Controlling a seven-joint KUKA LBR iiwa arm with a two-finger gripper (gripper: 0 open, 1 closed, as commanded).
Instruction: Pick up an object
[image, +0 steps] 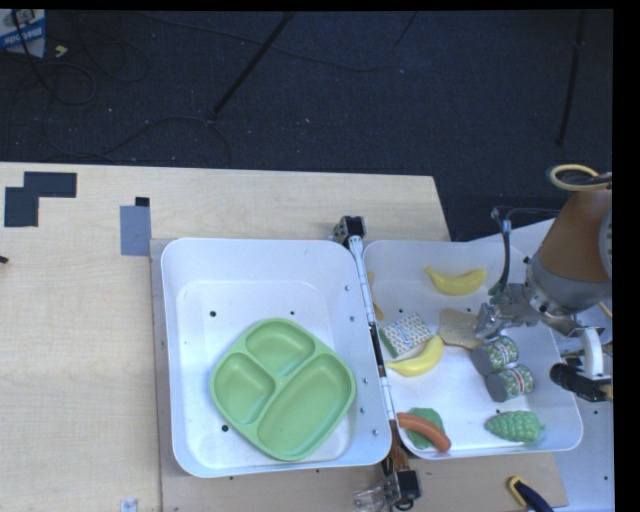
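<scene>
Right bin crowds bananas, cans, grapes around gripper; grip state unclear

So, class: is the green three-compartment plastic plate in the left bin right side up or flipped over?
Right side up. The green three-compartment plastic plate lies flat in the left white bin, its three hollows facing up.

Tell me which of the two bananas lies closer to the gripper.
The upper banana, near the right bin's far wall, is somewhat closer to the gripper. The other banana lies lower, next to the divider between the bins, beside a checkered packet.
</scene>
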